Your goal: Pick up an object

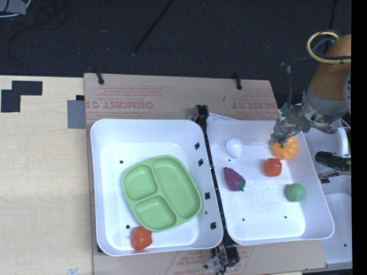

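Note:
The right bin (252, 225) holds a white egg-like object (234, 147), a purple grape bunch (233, 179), a red tomato-like object (272, 167), a green ball (296, 192) and an orange pumpkin-like object (285, 148). My gripper (282, 134) hangs at the bin's far right corner, right over the orange object's top and touching or nearly touching it. The left bin (109, 136) holds a green sectioned plate (161, 192) and a red-orange object (141, 238) at its near edge.
The arm (329, 82) comes in from the upper right above the bin's far right rim. Brown cardboard (172, 99) lies under both bins. A black divider with clips (209, 176) runs between the bins.

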